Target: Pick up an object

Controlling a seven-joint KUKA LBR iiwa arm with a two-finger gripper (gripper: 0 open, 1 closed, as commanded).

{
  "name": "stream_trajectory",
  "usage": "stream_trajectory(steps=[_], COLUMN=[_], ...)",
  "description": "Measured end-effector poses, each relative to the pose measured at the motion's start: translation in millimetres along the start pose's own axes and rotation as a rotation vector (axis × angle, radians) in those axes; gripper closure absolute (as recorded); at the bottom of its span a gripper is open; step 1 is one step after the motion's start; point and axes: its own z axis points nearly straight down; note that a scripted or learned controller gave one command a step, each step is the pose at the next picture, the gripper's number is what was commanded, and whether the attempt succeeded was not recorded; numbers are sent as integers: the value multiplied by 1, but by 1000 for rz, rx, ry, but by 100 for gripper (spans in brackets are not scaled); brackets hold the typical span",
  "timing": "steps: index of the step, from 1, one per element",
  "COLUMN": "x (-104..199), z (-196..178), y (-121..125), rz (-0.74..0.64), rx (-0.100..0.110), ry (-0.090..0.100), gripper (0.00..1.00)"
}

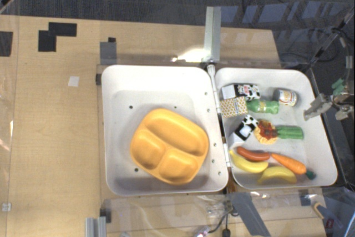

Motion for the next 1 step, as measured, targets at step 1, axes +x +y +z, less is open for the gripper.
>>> stream_trajectory(steps=[1], x=[-12], z=[-11], y=[71], rz=[-4], rx=[2], ry=[1], gripper=[0])
